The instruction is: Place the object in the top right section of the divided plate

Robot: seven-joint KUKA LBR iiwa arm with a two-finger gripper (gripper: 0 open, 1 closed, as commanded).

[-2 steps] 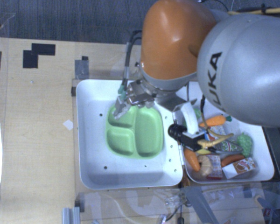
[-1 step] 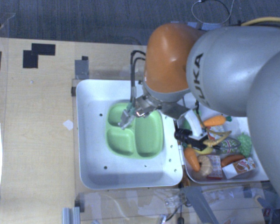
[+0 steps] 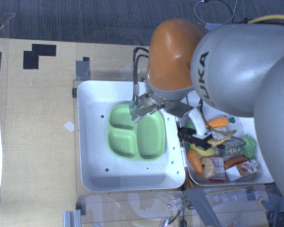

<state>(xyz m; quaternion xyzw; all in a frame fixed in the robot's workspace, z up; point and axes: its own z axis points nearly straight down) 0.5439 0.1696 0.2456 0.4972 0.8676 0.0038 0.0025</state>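
Green divided plate (image 3: 135, 136) in left bin (image 3: 92, 141).

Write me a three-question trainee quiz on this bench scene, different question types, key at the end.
1. True or false: the green divided plate lies in the left bin.
2. Which bin holds the pile of toy food? A) left B) right C) both
3. Fill in: the pincer hangs over the plate's ______ edge in the camera view.

Key: 1 true; 2 B, the right bin; 3 upper.
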